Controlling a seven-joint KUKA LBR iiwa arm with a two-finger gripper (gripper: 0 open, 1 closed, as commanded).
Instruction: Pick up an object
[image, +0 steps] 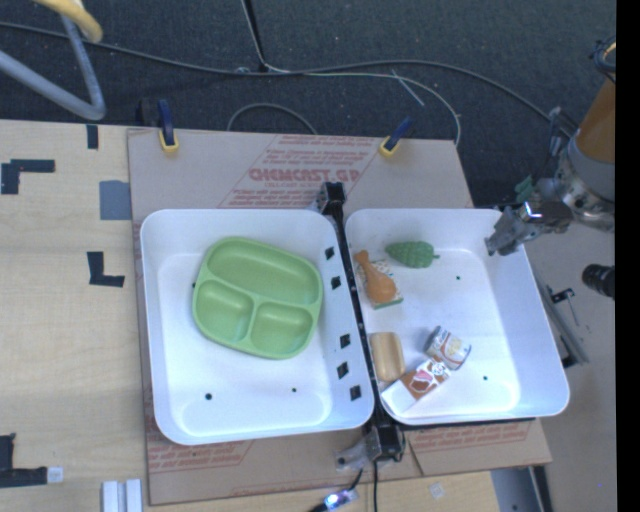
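Am seeing pincer (507, 237) hovering over right bin (500, 330) upper right rim; grip state unclear. Right bin holding green leaf toy (412, 254), carrot (377, 281), bread roll (387, 356), two small packets (438, 365). Left bin holding green tray (258, 297).

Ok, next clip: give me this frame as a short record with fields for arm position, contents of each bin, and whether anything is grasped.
arm: gripper at the right bin's upper right rim, above the rim
left bin: green divided plate
right bin: green leafy item, orange item, tan bread-like item, two small packets
grasp: nothing seen in the gripper
task state: no object lifted yet
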